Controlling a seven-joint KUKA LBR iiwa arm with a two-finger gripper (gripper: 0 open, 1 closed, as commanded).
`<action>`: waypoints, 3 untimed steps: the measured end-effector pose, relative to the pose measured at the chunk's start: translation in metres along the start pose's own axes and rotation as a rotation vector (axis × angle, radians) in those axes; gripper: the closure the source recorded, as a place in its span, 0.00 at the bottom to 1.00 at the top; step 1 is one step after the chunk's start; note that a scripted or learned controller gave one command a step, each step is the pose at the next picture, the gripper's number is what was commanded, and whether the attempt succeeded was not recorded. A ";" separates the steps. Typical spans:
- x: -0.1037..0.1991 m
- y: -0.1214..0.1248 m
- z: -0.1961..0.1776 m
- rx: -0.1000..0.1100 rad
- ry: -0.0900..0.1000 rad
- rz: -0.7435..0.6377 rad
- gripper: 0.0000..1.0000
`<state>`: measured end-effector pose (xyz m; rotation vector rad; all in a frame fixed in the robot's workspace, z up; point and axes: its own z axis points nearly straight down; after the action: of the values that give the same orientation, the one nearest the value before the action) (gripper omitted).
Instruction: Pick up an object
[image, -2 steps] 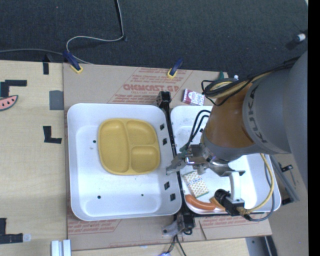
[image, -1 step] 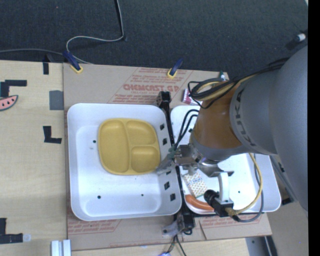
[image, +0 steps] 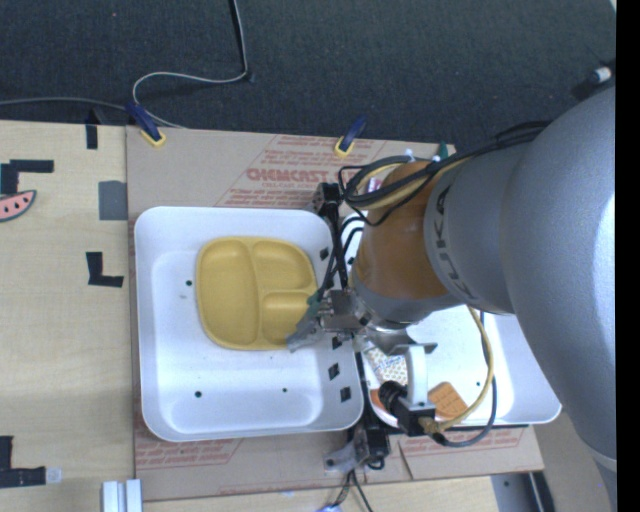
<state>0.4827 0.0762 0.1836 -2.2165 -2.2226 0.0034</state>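
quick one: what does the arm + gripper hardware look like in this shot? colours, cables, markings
The arm is a thick, rounded grey body with a glossy orange band above the wrist and faint lettering running down the grey shell beside it. Black and yellow cables loop around the band, and another yellow cable trails below it. The gripper is small, dark grey metal with a green spot.

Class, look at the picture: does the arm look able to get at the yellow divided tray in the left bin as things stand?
Probably yes. The yellow divided tray lies open in the left bin, with nothing on top of it, and the gripper already sits at its right edge. Whether it grips the tray is unclear.
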 end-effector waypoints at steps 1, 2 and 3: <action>0.027 0.001 0.060 0.002 -0.001 0.001 0.00; 0.028 0.001 0.025 -0.001 0.000 0.002 0.00; 0.032 0.002 0.098 -0.004 0.004 0.000 0.00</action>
<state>0.4839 0.1079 0.0857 -2.2161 -2.2227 -0.0048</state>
